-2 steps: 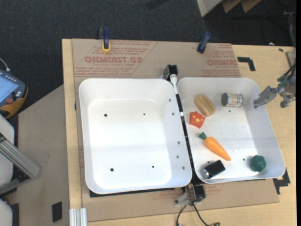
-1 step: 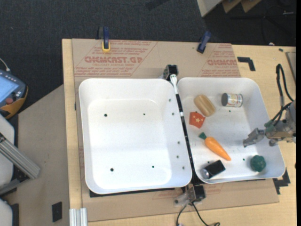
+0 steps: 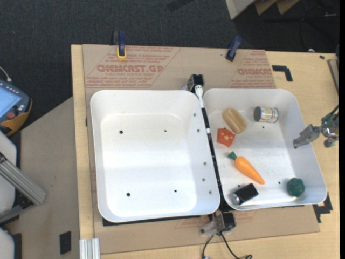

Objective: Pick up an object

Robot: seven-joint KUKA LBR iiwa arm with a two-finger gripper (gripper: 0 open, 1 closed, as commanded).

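The gripper [image 3: 311,135] sits at the right rim of the right bin [image 3: 302,106]; whether it is wide or narrow I cannot tell. Nearest candidates are the green ball [image 3: 295,186] in the near right corner and the small jar [image 3: 266,114] farther back; descend squarely over one, clear of the wall

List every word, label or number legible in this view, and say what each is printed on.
"CHEMCAST G.P": red print on the brown board behind the left bin.
Red print on the board behind the right bin: partly cut off, looks like the same brand.
Jar label: too small to read.
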